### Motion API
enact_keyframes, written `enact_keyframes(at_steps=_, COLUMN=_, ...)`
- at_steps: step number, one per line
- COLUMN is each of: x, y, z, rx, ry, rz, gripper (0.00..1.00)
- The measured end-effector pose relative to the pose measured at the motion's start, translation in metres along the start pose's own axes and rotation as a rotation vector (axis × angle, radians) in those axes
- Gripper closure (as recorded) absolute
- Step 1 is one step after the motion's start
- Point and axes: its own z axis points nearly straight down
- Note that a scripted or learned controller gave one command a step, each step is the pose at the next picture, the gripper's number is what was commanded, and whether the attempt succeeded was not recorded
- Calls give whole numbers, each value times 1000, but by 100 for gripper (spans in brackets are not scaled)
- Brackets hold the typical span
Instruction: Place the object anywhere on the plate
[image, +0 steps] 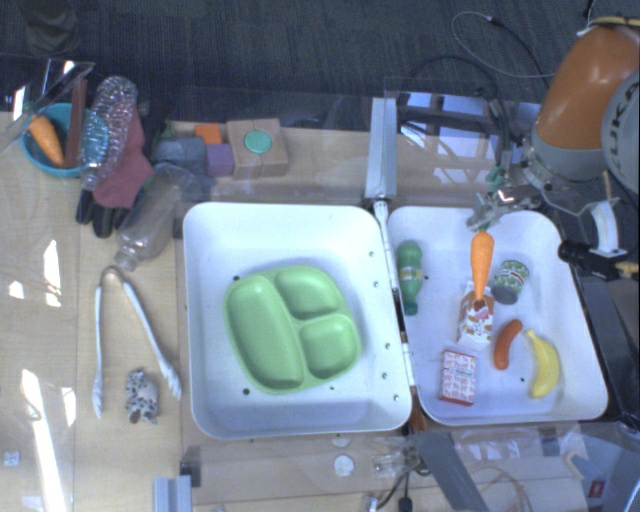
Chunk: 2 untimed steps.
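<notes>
The green plate (292, 326) in the left bin (205, 400) bears nothing yet, so the placing is all still to do. The carrot (481, 263) hangs near the right bin's (585, 395) far edge, its top beneath the gripper (497, 203); whether it is gripped I cannot tell.

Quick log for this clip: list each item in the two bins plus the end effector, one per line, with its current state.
Green plate: flat in left bin, nothing on it.
Green bottle: lying down, right bin, by the divider.
Carrot: lying flat, right bin.
Small can: beside the carrot.
Sausage: lying flat.
Banana: lying flat.
Red carton: lying flat.
End effector: over the right bin's far edge, holding nothing visible.
</notes>
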Motion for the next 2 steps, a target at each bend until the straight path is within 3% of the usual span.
enact_keyframes(at_steps=1, x=55, y=6, z=23, rx=2, ry=2, rz=-206, gripper=100)
enact_keyframes(at_steps=2, x=134, y=-3, z=-24, rx=-1, ry=2, rz=-335, gripper=100)
